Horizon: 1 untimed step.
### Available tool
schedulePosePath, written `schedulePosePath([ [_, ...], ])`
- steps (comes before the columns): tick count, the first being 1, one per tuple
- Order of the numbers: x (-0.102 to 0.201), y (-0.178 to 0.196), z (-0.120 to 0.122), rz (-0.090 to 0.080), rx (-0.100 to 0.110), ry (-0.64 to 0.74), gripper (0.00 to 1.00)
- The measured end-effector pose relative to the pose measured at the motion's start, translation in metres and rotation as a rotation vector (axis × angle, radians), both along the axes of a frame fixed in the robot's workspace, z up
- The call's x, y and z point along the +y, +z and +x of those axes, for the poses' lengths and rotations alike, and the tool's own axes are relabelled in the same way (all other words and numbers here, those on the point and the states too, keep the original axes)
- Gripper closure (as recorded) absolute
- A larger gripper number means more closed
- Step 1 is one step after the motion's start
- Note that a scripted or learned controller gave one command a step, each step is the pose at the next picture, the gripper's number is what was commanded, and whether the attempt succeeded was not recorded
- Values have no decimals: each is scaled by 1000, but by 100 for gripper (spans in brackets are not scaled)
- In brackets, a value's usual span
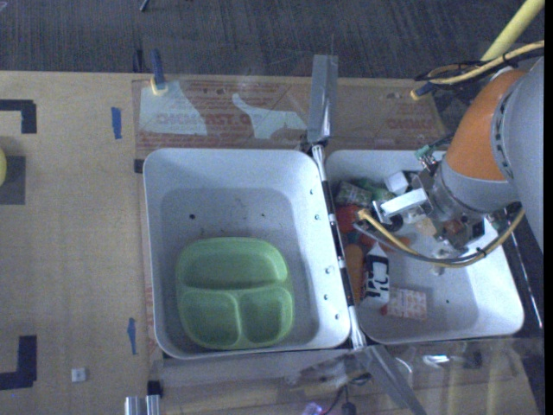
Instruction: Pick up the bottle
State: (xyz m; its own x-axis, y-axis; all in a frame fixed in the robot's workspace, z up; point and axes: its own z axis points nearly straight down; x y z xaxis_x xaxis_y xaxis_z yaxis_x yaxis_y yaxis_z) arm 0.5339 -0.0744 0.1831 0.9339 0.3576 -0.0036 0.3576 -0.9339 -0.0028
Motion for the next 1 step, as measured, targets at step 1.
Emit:
schedulePosePath([
  [1,-17,-94,60,0,-2,64,0],
])
